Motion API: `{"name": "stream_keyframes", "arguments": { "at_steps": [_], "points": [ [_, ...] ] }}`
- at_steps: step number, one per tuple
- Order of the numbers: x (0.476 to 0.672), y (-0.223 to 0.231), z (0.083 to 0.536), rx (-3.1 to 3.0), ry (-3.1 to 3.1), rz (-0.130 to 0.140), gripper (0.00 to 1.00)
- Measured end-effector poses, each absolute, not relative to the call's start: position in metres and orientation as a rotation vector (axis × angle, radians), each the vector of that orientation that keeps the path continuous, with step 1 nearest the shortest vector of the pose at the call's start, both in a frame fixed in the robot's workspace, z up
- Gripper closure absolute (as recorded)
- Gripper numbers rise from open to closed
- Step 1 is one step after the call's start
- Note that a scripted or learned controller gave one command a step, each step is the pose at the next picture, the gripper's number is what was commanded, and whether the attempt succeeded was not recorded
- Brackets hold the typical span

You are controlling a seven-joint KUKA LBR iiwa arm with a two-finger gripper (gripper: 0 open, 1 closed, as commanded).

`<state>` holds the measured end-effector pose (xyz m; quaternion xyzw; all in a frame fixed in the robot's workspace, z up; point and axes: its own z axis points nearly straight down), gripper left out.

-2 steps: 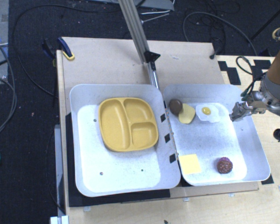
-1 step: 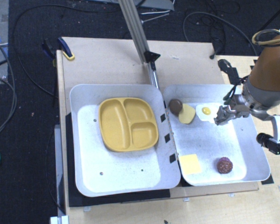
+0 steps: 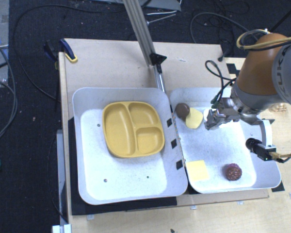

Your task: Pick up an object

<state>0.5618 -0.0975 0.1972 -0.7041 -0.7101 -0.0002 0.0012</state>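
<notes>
Camera view, looking down at a slant. Right bin (image 3: 218, 184) holds four things. Nearest the gripper (image 3: 211, 120): a pale yellow lump (image 3: 194, 119), roundish, no clear long axis, just beside the gripper on its left as the view shows it. Touching or near touching; can't settle which at this slant. A brown ball (image 3: 182, 110) sits just past the lump, further from the gripper on the same side and a little up the view, against the bin wall.

Gripper hangs low over the upper part of the right bin. Fingers too small and dark to read; whether they are apart or together, cannot tell. Nothing seen between them.

Further out: a flat yellow square (image 3: 197, 170) below and left of the gripper, well apart. A dark red knobbly ball (image 3: 233, 172) below and slightly right, also well apart.

Left bin (image 3: 87, 178): a yellow divided tray (image 3: 133, 129), far left of the gripper.

Judgement: the lump is the likely target. The coming move turns on a short sideways shift toward it before closing.
</notes>
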Motion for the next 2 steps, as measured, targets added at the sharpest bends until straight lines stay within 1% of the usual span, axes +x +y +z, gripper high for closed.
{"name": "stream_keyframes", "arguments": {
  "at_steps": [1,2],
  "points": [
    [0.557,-0.041,0.195,-2.210,-2.228,-0.001,1.00],
    [0.557,0.009,0.195,-2.210,-2.229,-0.001,1.00]
  ]
}}
